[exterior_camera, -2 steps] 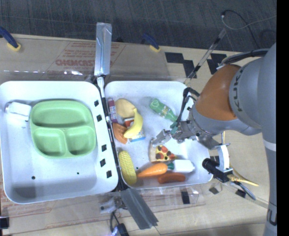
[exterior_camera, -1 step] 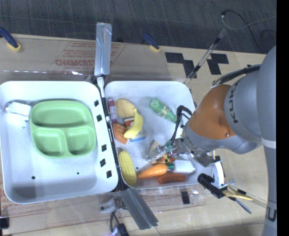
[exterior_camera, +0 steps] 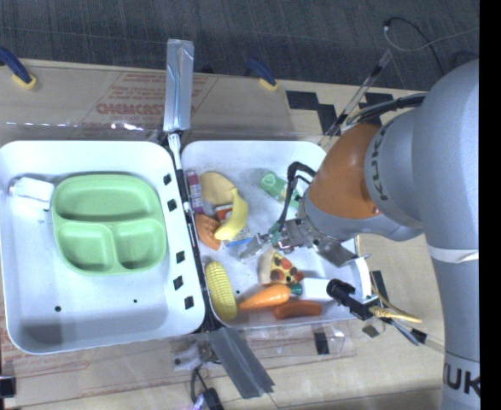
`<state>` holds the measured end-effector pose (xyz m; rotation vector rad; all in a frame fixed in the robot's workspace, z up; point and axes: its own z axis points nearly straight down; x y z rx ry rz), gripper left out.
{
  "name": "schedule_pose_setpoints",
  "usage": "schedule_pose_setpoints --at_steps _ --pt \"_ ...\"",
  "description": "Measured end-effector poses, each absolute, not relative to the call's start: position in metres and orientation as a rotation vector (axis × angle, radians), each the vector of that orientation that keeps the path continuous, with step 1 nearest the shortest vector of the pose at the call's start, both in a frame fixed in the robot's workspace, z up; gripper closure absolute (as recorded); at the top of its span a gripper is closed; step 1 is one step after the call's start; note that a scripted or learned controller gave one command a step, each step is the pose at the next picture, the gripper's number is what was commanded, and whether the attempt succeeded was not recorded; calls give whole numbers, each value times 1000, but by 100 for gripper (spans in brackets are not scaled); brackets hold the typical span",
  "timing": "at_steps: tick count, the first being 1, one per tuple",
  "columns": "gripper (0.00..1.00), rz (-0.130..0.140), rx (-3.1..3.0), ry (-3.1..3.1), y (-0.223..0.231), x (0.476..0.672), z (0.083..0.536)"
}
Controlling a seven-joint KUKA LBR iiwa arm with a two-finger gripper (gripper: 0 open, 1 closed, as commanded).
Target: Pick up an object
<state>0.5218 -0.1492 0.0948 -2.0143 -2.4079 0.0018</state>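
Carrot [exterior_camera: 265,297] and corn [exterior_camera: 219,287] lie along the right bin's [exterior_camera: 233,154] near edge, banana [exterior_camera: 233,218] farther back by the divider. Pincer [exterior_camera: 277,239] sits low over the pizza slice [exterior_camera: 281,269] mid-bin. Left bin [exterior_camera: 20,314] holds a green tray [exterior_camera: 109,220].

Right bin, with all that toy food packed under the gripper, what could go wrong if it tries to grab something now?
The gripper sits low over crowded items: the pizza slice, banana and carrot lie close together, so it could pinch two things or shove one aside. The corn cob rests against the right bin wall by the divider, where fingers may strike the wall. The arm's bulk hides part of the bin, so a failed grasp there might be hard to spot.
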Motion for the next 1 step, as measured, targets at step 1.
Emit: schedule_pose_setpoints --at_steps 1 --pt "0 2 -2105 -2331 -95 584 92"
